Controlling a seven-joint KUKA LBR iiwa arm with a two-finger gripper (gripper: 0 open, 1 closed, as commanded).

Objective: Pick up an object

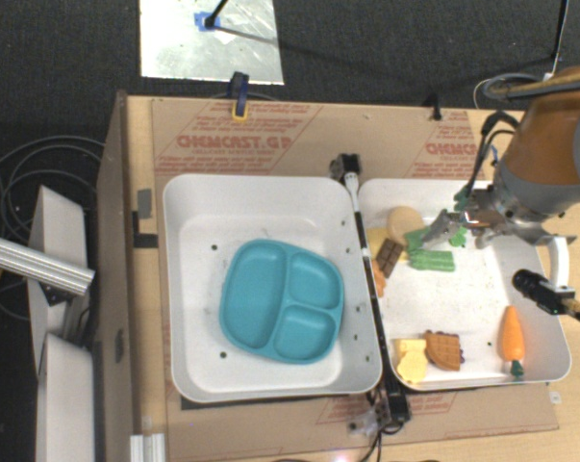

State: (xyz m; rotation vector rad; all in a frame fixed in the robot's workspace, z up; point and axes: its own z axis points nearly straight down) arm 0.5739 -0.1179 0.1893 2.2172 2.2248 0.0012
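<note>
The gripper (432,232) hovered low over the right bin (482,292), whether open or closed I could not tell, its tip overlapping a green toy (432,260) beside a partly hidden tan ball (403,222).

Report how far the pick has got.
Done: the gripper is down in the right bin, at the green toy. In hand: nothing visibly lifted; the grasp is unclear. Left: closing on an item and raising it. The carrot and cracker lie untouched.
</note>
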